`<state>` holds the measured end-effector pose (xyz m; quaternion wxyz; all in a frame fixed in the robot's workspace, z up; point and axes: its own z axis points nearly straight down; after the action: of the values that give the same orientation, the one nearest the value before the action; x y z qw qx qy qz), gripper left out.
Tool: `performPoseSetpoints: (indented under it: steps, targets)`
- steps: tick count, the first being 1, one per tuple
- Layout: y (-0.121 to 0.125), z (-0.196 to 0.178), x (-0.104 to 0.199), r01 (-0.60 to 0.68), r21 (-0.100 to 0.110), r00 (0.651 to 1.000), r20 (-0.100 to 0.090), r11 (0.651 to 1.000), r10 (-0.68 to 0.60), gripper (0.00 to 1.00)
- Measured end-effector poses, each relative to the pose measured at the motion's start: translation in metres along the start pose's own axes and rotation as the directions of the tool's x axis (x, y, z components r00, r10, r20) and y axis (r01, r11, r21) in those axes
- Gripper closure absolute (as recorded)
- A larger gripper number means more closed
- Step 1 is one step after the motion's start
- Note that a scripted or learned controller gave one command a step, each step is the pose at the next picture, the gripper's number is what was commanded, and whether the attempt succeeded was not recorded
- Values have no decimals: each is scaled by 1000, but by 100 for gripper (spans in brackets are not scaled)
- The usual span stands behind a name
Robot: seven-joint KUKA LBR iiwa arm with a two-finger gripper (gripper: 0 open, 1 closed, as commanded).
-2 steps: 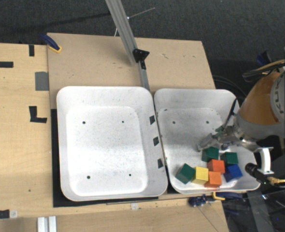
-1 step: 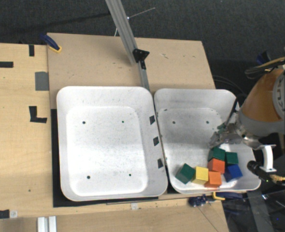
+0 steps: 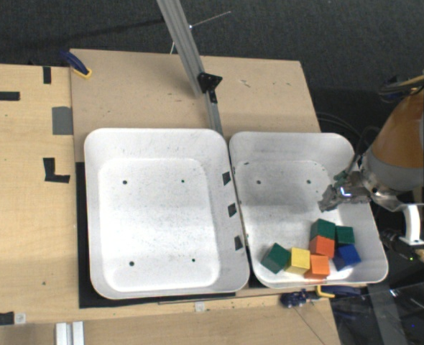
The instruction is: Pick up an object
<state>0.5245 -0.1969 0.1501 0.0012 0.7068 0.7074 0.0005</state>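
Coloured blocks (image 3: 320,249) sit clustered just below the tool (image 3: 335,195), in the right bin's (image 3: 284,153) near corner. The tool hangs over that bin; I can't tell its opening. Nothing is lifted yet: the pick remains.

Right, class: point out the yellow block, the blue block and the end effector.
yellow block (image 3: 300,258): camera view, its top face.
blue block (image 3: 348,255): camera view, its top face.
end effector (image 3: 332,195): camera view, its tip, over the right bin.

Blocks (image 3: 316,249) clustered in right bin (image 3: 284,149); left bin (image 3: 97,149) beside it
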Motion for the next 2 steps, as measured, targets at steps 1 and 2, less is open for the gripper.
performPoseSetpoints:
  steps: [1,2]
  targets:
    - [1,-53,0,1,-2,1000,1,1000,-1,100]
    - [10,-67,53,5,1,1000,-3,1000,-5,100]
